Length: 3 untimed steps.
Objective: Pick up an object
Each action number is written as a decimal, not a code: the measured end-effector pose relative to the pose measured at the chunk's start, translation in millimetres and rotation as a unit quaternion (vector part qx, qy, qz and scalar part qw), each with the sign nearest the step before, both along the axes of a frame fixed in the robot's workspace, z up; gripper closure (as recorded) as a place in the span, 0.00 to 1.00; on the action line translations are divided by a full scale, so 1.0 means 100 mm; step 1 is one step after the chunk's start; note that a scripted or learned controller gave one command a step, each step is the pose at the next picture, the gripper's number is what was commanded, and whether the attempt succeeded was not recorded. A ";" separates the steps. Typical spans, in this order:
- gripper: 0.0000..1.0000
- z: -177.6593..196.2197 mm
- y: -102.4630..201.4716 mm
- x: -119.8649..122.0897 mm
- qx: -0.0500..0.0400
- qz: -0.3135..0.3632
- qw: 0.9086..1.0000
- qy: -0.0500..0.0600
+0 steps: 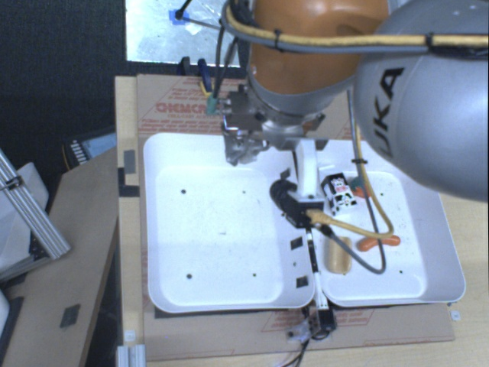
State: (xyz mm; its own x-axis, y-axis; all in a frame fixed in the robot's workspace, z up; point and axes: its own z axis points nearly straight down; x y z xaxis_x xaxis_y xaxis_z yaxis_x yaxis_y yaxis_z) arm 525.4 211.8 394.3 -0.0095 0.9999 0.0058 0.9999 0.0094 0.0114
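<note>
Nearest, in the right bin (412, 275), a stubby tan cylinder (338, 256) lies close to the edge shared with the left bin (214, 270). A slim orange piece (380, 241) lies just beside it, toward the right. Farther back in the same bin sits a small black-and-white toy (341, 192). Beyond, the claw (243, 153) hangs over the left bin's far rim, well apart from all three objects. Whether it is open or closed cannot be told.

Left bin (214, 235) and right bin (416, 277) white, cardboard (183, 105) brown with red print, arm (435, 90) grey with orange band (317, 29), orange stick (379, 241), tan lump (338, 255), black-and-white box (339, 191).
</note>
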 end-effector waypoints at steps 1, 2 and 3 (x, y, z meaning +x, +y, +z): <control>1.00 0.96 0.24 0.28 0.000 -0.002 1.000 -0.001; 1.00 -0.50 -0.43 0.02 -0.006 -0.007 1.000 0.013; 1.00 0.19 0.09 -0.40 0.000 0.001 1.000 0.003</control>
State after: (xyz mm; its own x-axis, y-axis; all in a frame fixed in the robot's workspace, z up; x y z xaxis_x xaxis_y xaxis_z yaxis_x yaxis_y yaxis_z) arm 484.9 220.3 413.5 -0.0108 0.9999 0.0059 0.9999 0.0108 0.0064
